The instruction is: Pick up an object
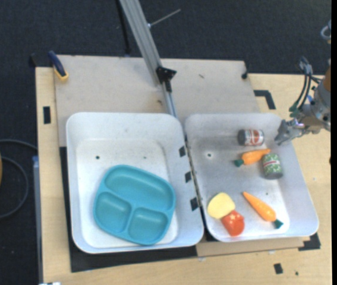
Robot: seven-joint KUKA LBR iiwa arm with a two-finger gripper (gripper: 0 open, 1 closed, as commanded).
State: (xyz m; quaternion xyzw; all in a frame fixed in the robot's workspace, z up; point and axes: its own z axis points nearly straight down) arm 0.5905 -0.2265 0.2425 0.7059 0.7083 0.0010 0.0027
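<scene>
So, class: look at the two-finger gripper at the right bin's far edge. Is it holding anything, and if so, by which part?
Nothing is held. The two-finger gripper hovers by the right white bin's edge, apart from the small red-and-white can; nothing sits between its fingers.

I'm looking at a robotics lab bench: a bare plywood tabletop (109,85) on dark carpet (13,16), black tape marks at its edges, an aluminium camera mast (141,31) bolted on, and two white bins (126,129) holding toy food (plastic carrots (261,207), a small can (251,137)) and a blue divided plate (134,203)
</scene>
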